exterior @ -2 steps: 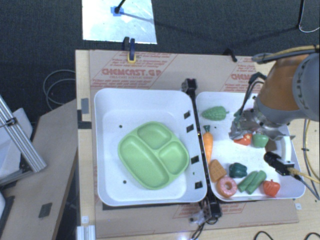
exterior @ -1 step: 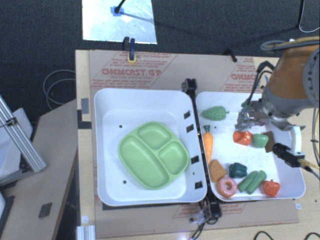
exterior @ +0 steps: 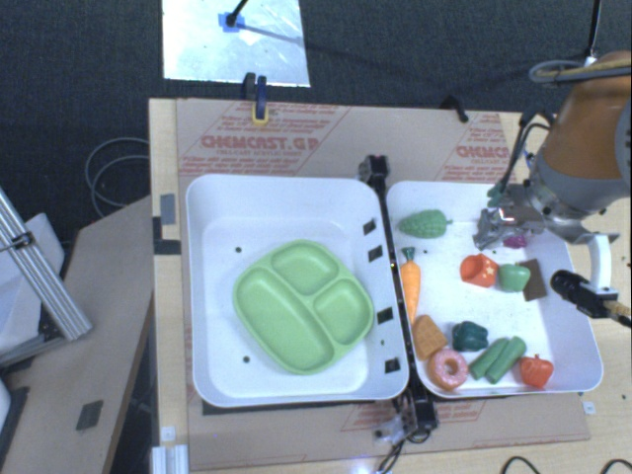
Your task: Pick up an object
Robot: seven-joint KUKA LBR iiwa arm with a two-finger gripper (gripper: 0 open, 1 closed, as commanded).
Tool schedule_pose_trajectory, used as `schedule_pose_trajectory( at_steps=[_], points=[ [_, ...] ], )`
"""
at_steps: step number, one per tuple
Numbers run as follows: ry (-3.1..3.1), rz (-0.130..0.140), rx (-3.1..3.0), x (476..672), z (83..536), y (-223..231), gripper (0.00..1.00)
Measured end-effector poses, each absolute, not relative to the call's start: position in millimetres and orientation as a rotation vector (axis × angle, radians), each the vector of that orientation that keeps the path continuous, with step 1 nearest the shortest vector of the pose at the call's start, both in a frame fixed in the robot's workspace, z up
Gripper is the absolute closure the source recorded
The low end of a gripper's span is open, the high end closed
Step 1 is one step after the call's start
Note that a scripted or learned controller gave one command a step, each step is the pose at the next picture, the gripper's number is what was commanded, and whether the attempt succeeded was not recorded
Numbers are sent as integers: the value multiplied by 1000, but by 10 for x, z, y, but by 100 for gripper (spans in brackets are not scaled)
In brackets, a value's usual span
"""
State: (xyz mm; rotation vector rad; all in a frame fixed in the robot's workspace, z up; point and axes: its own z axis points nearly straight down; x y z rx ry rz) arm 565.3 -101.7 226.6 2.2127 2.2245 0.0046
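The bench (exterior: 296,131) was a pale board stamped with red lettering, set on dark carpet (exterior: 89,47), with a shiny metal sheet (exterior: 232,28) lying beyond its far edge and a loop of cable (exterior: 114,171) on the floor at the left. Two white bins sat side by side — the left bin (exterior: 212,215) carried a green divided plate (exterior: 301,306), the right bin (exterior: 583,358) a scatter of toy food: a green leafy vegetable (exterior: 425,224), a carrot (exterior: 410,282), a red pepper (exterior: 478,270), a pink doughnut (exterior: 449,368), a dark green piece (exterior: 470,336), a green pod (exterior: 497,357) and a small tomato (exterior: 536,370). The arm (exterior: 588,136) reached in from the right, its orange band high over the far corner of the right bin. The gripper (exterior: 502,223) hung low over that bin, just beyond the red pepper — how far its tips were parted could not be told.
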Motion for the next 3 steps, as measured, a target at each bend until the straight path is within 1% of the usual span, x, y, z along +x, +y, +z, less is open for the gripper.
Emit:
schedule_pose_trajectory(
  at_steps=[2, 3],
  points=[
    [2231, 1, 2213, 5360, 2184, -204, 100],
    [2233, 2, 2212, 5224, 2186, 313, 100]
  ],
)
